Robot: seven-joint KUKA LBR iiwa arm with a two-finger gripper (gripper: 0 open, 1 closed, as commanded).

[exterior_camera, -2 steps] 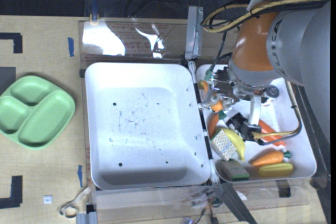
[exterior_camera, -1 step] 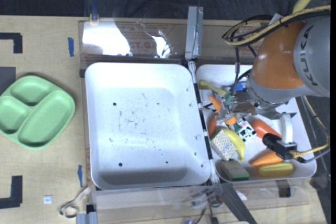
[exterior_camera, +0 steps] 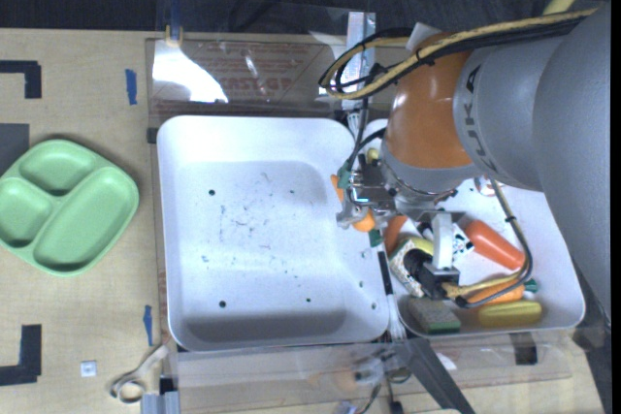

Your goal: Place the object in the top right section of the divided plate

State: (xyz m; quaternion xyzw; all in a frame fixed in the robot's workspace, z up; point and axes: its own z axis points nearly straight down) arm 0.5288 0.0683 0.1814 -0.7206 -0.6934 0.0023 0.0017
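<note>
Desk (exterior_camera: pixel 87 63), pale wood, seen from above at a slant. Two white bins sit side by side at its middle and right.

Divided plate (exterior_camera: pixel 87 208): green, three sections, flat on the desk near the left edge. It is well apart from both bins.

Left bin (exterior_camera: pixel 252 208): the floor shows faint scribble marks and a few dark dots.

Arm (exterior_camera: pixel 524 102): grey, reaches in from the right and hangs over the right bin (exterior_camera: pixel 553 252). Its orange band (exterior_camera: pixel 432 116) sits above that bin's far left corner.

Pincer (exterior_camera: pixel 361 199): low at the wall where the two bins meet, on the right bin's side. The wrist hardware crowds it, so I cannot tell whether it is open or closed.

Small orange piece (exterior_camera: pixel 364 221): right under the pincer, against the left edge of the right bin. I cannot tell whether it is gripped or only lying there. It is far from the divided plate.

Other things in the right bin:
- carrot (exterior_camera: pixel 495 245), orange, lying slantwise toward the right edge;
- yellow thing (exterior_camera: pixel 506 312), long, along the near edge;
- green-grey block (exterior_camera: pixel 432 315), in the near left corner, just beside the yellow thing.

Blue tape (exterior_camera: pixel 130 84): a short strip on the desk, by the far left corner of the left bin.
</note>
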